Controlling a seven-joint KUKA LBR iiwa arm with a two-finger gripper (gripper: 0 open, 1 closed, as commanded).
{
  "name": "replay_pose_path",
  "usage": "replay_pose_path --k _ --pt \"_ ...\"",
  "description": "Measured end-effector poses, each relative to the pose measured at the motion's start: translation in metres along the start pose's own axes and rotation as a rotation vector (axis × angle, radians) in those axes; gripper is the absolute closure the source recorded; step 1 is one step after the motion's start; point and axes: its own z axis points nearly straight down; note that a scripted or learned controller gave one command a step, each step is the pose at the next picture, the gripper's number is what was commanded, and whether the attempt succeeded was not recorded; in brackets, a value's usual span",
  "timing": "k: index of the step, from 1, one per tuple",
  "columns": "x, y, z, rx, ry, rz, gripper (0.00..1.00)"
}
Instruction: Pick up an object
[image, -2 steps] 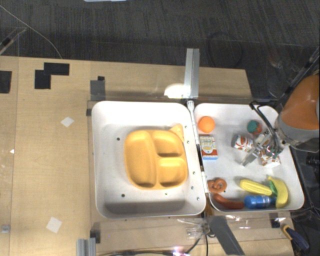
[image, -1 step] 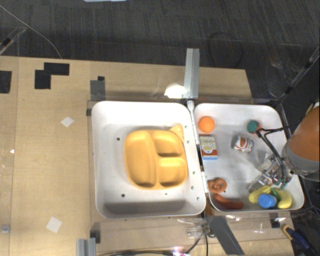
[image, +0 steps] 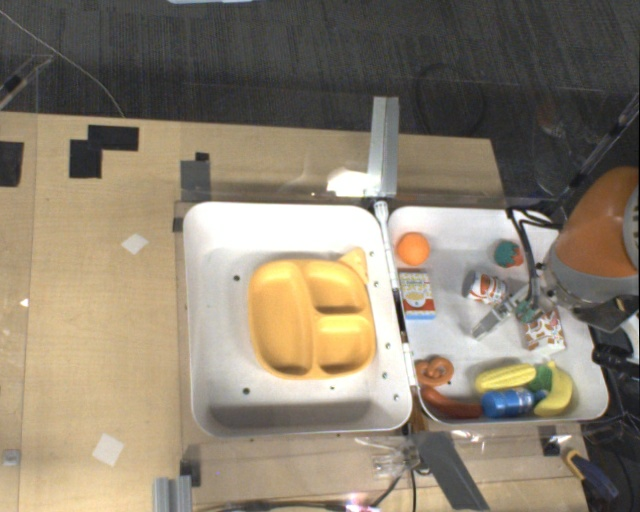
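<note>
The end effector (image: 518, 303) sits low in the right bin (image: 455, 228), in the gap between a small red-and-white can (image: 485, 288) and a patterned packet (image: 543, 330). A grey piece (image: 490, 322) lies just left of it. Whether it is released or clenched cannot be told at this size, and nothing is plainly held in it. Behind it the arm's orange band (image: 600, 235) fills the right side of the bin.

Around it, the candidates for picking are spread through the same bin: a teal piece (image: 509, 253) near the top right, an orange ball (image: 412, 248) at the top left, and a small carton (image: 416, 293) just below the ball. Along the near wall lie a pretzel-shaped toy (image: 434, 371), a red sausage (image: 452, 405), a corn cob (image: 508, 377), a blue item (image: 508, 403) and a banana (image: 559, 392), crowded together. The left bin (image: 205, 300) holds a yellow divided tray (image: 308, 318); both bins rest on the desk (image: 90, 330).

The step looks like the descent onto a target, probably the can or the packet. Next it needs to close squarely on one item, then lift straight up without dragging neighbours.
</note>
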Motion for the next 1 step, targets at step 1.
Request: replay_pose_path --k 1 --pt "-0.0544 0.1075 0.0013 0.013 0.005 0.097 0.00"
